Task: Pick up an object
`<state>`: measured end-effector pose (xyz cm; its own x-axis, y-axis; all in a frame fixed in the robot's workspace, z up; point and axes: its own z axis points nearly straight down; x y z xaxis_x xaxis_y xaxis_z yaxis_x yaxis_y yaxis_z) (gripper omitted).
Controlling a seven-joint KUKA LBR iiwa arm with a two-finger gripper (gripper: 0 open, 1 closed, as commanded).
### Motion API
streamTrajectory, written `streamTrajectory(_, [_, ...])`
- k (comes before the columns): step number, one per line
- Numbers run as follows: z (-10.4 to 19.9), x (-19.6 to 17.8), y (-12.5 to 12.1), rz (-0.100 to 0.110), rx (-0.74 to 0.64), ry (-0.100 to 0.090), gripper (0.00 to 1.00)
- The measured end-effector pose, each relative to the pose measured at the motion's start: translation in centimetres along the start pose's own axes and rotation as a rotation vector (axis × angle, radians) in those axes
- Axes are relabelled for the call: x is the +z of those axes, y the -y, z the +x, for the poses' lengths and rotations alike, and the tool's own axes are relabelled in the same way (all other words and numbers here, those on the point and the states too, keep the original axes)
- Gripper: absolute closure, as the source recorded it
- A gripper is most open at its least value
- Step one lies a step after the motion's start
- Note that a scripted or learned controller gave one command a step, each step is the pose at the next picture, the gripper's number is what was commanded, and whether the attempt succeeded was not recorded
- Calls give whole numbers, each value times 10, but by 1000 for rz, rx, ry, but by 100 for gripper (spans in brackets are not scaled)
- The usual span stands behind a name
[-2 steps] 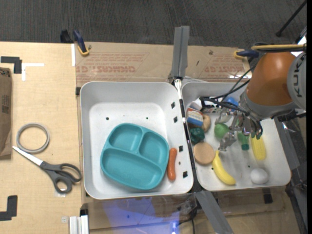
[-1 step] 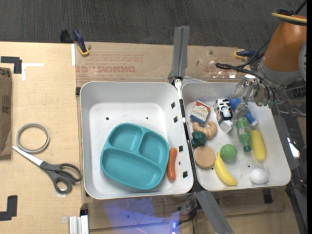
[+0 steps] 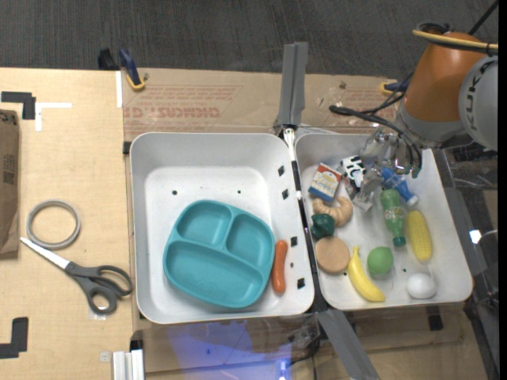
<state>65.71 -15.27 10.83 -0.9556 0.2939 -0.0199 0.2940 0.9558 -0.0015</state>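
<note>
The worktop [image 3: 63, 172] filled the left and centre of the frame and carried two white bins side by side. The left bin [image 3: 150, 165], at centre frame, held a teal divided plate [image 3: 218, 253] with an orange sausage-shaped item [image 3: 279, 266] lying just beside the plate's right edge. The right bin [image 3: 451, 260] held the smaller objects: a green bottle [image 3: 393, 212], a corn cob [image 3: 419, 235], a banana [image 3: 364, 277], a croissant [image 3: 334, 210], a tan disc [image 3: 333, 255], a lime [image 3: 380, 260], a white egg [image 3: 421, 285], a small carton [image 3: 324, 183] and a black-and-white figure [image 3: 352, 169]. The arm [image 3: 447, 77] entered at upper right. The tool [image 3: 388, 161] stood low over the upper part of the right bin, near the green bottle; its opening could not be determined. Scissors [image 3: 83, 275] and a tape roll [image 3: 54, 223] lay at lower left.
</note>
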Motion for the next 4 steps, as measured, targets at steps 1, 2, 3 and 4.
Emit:
streamTrajectory(1, [19,10,-20,-3,58,-7,0])
streamTrajectory(2, [110,11,-20,-2,69,-12,0])
streamTrajectory(3, [109,1,-20,-2,67,-10,100])
streamTrajectory(4, [60,-174,-32,-1,96,-15,100])
